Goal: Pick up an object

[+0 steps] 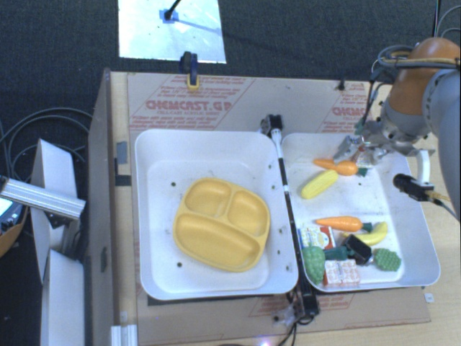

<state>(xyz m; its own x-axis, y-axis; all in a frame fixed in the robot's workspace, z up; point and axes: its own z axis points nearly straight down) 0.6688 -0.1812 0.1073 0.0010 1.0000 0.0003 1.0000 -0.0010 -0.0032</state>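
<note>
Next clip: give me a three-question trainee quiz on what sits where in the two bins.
1. True or false: the yellow three-compartment plastic tray lies in the left white bin.
2. Which item lies nearest the gripper?
A. yellow toy corn cob
B. orange toy carrot at the bin's far end
C. green toy broccoli
3. Fill in: the second orange toy carrot lies in the ____ white bin.

Key: 1 true; 2 B; 3 right.
</note>
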